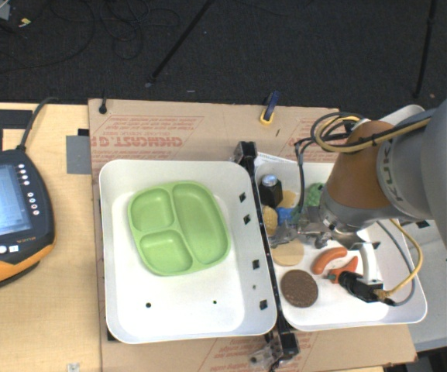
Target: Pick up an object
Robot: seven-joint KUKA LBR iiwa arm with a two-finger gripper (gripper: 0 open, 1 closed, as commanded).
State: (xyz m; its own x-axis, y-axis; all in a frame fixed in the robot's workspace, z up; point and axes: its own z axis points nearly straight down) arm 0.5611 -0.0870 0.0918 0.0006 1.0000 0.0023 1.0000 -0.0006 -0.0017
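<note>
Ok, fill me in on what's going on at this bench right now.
The KUKA arm reaches in over the right bin, which holds a jumble of small toy food items: a brown round cookie, a sausage-like red piece, a pale disc and others. Its end effector is down among them, but nothing can be seen gripped. The left bin holds a green divided plate.

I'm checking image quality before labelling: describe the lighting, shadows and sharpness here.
Camera view: even, soft light; the left bin and green tray are sharp, without glare; the arm shades the crowded right bin; the floor beyond the bench is dark.
</note>
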